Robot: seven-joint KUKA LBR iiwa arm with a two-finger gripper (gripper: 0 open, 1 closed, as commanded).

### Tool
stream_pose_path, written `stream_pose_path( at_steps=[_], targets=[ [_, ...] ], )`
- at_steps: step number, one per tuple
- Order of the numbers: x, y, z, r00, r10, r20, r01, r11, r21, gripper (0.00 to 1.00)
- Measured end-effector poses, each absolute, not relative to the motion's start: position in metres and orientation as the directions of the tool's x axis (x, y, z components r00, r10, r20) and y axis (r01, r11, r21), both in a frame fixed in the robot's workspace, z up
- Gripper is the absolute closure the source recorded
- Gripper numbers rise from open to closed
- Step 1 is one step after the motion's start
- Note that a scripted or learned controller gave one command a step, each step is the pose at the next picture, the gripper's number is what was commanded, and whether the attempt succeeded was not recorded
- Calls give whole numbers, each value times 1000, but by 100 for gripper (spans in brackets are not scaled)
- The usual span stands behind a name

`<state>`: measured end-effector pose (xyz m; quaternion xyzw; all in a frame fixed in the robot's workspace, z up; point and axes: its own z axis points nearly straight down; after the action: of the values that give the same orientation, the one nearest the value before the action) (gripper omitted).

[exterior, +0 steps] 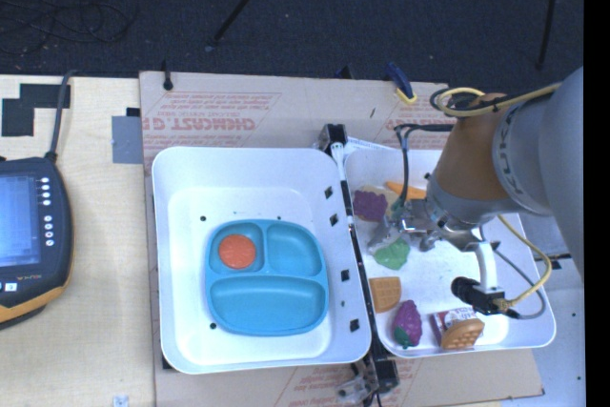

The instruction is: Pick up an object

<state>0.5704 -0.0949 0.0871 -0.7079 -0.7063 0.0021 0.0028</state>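
Camera view: the gripper (400,234) hangs low in the right bin (534,324), just above a green object (392,254); whether it is released or clenched cannot be told. The green object lies near the bin's middle-left, its long axis running roughly from 2 to 8 o'clock. A good grasp would likely descend straight and close across that axis, clear of the purple piece (369,203) at 11 o'clock.

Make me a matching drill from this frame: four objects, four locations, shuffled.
Objects:
1. round orange ball
2. green leafy toy
3. purple grape-like bunch
4. grey handheld pendant with screen

Locations:
A. bench, left of both bins
B. right bin, near front edge
C. blue divided tray, upper-left compartment
D. right bin, right by the tool

Pairs: 1-C, 2-D, 3-B, 4-A
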Motion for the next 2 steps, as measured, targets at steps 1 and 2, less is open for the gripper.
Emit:
stream_pose_path(
  at_steps=[1,2],
  targets=[
    [647,-79,109,-4,1000,0,1000,4,5,0],
    [644,-80,118,-3,1000,0,1000,3,-4,100]
  ],
)
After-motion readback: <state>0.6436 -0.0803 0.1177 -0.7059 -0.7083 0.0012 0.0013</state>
